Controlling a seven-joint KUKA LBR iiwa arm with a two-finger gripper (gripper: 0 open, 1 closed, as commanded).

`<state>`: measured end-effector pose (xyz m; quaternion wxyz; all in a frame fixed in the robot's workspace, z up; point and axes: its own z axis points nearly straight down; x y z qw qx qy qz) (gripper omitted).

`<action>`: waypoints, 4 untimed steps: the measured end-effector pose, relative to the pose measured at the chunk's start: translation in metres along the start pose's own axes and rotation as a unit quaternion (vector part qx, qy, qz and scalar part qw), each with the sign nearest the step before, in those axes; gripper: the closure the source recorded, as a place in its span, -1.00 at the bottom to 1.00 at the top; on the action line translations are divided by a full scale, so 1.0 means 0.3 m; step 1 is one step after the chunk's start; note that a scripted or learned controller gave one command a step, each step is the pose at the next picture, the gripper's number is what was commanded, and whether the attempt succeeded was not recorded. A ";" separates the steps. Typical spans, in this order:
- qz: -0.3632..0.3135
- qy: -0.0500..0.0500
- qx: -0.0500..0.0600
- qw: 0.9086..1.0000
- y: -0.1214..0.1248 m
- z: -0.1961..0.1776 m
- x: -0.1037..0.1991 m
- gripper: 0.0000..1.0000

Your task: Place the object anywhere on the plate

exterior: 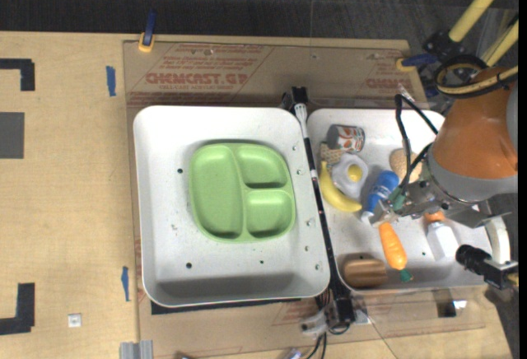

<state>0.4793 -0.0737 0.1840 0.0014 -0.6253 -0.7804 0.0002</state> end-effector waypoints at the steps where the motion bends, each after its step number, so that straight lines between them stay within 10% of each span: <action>1: -0.033 0.000 -0.002 0.999 0.204 0.000 0.346 1.00; 3: -0.007 -0.002 -0.001 1.000 0.453 -0.207 0.648 1.00; 4: -0.007 -0.002 -0.001 1.000 0.453 -0.208 0.646 -1.00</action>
